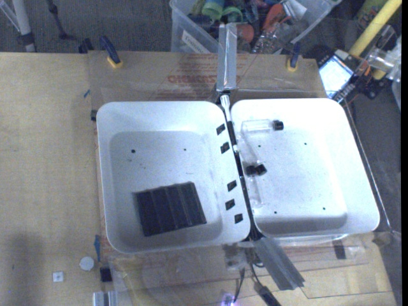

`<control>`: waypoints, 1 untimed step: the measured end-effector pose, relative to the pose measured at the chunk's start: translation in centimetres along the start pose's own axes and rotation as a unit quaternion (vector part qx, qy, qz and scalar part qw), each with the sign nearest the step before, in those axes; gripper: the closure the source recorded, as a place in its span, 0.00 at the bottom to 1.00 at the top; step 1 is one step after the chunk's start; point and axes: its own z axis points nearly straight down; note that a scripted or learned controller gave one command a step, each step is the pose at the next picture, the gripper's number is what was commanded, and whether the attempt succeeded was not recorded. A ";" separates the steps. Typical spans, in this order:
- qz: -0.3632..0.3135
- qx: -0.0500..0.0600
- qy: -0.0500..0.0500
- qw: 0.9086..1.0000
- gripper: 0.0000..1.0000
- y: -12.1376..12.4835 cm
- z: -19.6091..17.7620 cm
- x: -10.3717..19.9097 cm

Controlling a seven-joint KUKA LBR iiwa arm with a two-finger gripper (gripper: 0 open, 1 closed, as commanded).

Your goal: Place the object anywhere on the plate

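Lying flat to receive its load, the black ribbed rectangular plate [171, 208] waits in the left shallow white bin [127, 123]. The small black object [256, 169] sits up and right of the plate, across the divider, so I judge it must be carried over. The gripper's state cannot be told.

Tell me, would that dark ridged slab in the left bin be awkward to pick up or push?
The dark ridged slab lies flat on the left bin floor, so it probably slides when pushed and won't roll or tip. It sits low, so fingers may struggle to get under its edges. Its straight edges and even ridges suggest it's stiff, though that's a guess.
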 end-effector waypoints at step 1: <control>-0.045 -0.001 0.004 0.999 1.00 12.0 0.0 4.1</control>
